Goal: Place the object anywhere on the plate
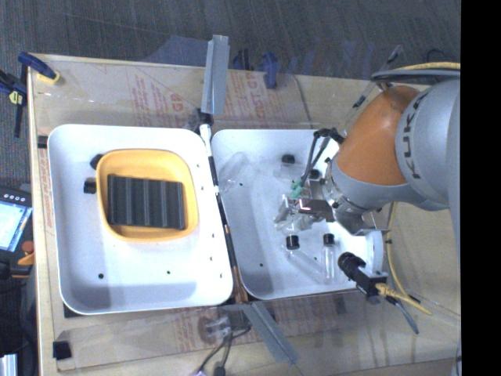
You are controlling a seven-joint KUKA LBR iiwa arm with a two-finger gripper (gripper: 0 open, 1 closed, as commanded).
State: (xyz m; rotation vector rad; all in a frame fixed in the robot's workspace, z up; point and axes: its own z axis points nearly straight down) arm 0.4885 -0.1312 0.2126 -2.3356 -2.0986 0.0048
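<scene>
A yellow plate [149, 161] with a dark ribbed centre lies in the left bin [70, 272]. My gripper [296, 208] hangs low over the middle of the right bin [250, 272], reaching in from the right. Small things lie around it on the bin floor. A green piece [297, 186] is just above it, a small black cap [292, 242] just below it, and a clear vial with a black cap [328, 251] below and to the right. Whether anything sits in the gripper is hidden by glare and clutter.
Another small black piece [288, 160] lies near the right bin's far wall, and a clear plastic item [233, 171] is by its left wall. Two small black pieces [90, 186] lie left of the plate. A raised rim divides the bins.
</scene>
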